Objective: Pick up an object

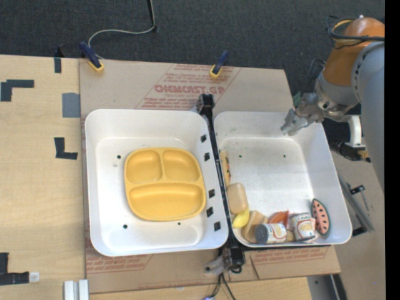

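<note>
My gripper (291, 125) hangs over the back right corner of the right bin (275, 144), with nothing seen between its fingers. Several small objects crowd the front of that bin: a tan block (237, 198), a yellow piece (241, 219), a small can (272, 232), an orange-red piece (279, 218), a second can (304, 227) and a watermelon-slice toy (320, 216). All of them lie well in front of the gripper, toward the near wall.
The left bin (106, 130) holds a yellow divided plate (165, 184). A black clip divider (209, 142) runs between the bins. Cardboard with two blue-yellow clamps (92, 55) lies behind them.
</note>
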Motion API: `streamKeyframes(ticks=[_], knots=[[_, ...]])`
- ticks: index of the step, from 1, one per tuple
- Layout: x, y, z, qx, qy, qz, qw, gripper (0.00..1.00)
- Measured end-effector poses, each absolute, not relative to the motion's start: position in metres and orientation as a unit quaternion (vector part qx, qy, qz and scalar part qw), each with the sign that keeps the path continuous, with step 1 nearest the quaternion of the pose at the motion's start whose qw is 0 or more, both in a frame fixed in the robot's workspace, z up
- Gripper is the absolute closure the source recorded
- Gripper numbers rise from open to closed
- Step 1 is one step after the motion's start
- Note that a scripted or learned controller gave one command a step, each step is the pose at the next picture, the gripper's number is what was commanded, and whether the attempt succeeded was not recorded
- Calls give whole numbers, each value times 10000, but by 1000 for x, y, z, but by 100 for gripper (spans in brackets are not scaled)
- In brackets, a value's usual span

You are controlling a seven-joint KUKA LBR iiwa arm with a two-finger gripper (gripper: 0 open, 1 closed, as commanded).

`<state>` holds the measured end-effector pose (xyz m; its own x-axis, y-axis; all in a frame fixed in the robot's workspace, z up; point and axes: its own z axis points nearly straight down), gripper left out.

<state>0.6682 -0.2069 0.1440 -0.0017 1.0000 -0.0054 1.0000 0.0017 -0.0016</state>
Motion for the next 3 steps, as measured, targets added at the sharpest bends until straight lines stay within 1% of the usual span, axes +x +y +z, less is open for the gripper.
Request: streamKeyframes(ticks=[1,2,3], knots=[[668,-207,154,7063,7079,-36,22,100],[668,-175,97,7065,7077,-12,-4,100],[668,-175,108,7061,7081,-20,10,100]])
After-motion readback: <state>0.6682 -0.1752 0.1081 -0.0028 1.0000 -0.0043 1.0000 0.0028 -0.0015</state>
